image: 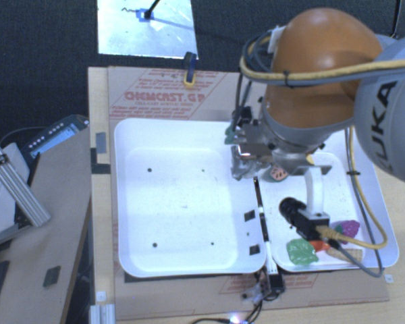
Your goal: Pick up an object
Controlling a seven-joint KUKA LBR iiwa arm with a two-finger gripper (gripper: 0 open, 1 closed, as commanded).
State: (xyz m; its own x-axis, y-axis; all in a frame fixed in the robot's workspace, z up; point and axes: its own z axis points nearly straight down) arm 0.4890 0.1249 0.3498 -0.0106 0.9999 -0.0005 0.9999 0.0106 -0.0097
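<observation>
- The end effector (256, 159) hangs over the right bin's (381, 238) inner rim; I cannot tell how wide it stands or whether it holds anything.
- Candidate things lie in that bin: a green piece (301, 252), a purple piece (349, 229), a small spotted cube (278, 175).
- Best to descend squarely over one piece, clear of neighbours.
- The rim is close; the left bin (179, 201) offers open room.

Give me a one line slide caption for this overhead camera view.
KUKA arm reaches over the right bin holding small objects, beside the left bin.
</observation>
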